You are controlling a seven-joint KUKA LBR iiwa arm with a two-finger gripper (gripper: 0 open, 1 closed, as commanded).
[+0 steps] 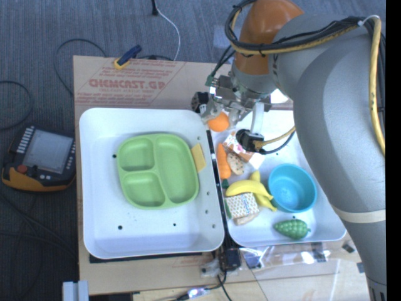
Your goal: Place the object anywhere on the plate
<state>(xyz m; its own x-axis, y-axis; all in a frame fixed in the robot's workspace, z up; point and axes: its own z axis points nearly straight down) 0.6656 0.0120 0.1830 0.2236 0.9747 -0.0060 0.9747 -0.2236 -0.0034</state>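
Your gripper [230, 113] sits over a small orange object [218, 123] right of the green plate [156, 170]; finger state cannot be told; it looks light, rounded, slippery, so grip across its middle.

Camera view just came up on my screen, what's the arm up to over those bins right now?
The grey KUKA arm's end effector is down at the far end of the right white bin, right by a small orange round fruit. I can't tell whether it grips it. The green three-compartment plate sits in the left white bin with nothing on it. A yellow banana, a blue bowl and a green bumpy fruit lie in the right bin.
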